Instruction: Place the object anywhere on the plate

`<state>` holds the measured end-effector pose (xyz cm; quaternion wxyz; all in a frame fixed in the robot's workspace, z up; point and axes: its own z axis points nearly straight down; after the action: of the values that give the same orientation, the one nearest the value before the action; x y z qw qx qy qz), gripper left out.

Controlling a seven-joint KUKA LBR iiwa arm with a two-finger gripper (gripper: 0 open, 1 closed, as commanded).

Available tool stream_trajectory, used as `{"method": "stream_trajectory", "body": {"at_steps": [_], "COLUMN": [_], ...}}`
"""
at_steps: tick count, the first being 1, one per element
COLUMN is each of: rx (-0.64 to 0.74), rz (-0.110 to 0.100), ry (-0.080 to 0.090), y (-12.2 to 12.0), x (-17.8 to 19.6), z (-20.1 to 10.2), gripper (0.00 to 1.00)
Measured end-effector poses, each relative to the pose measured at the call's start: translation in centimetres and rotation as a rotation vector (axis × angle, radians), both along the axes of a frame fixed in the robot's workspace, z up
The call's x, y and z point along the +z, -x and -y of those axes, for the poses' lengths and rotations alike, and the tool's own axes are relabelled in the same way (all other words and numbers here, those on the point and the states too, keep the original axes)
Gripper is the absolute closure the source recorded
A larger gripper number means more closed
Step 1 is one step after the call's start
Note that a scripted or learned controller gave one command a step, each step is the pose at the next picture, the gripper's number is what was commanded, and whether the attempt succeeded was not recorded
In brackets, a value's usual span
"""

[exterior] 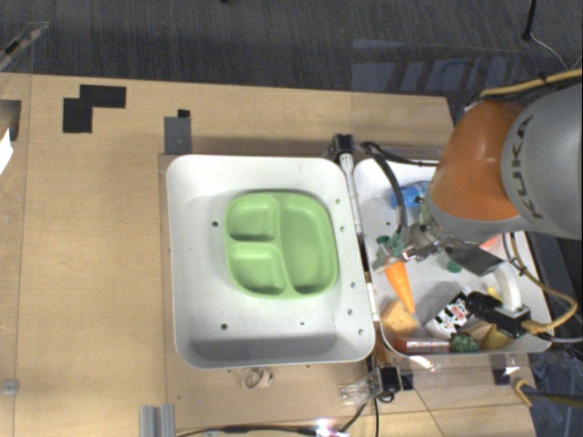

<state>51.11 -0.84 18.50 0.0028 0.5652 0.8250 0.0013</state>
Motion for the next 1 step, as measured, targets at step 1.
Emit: {"method": "stream_trajectory", "body": {"at_steps": [1], "rx": [-0.136], "rz": [0.001], "ry": [-0.003], "y": [-3.18], "x": [2.05], "z": [-6.43], "gripper": [1.00]}}
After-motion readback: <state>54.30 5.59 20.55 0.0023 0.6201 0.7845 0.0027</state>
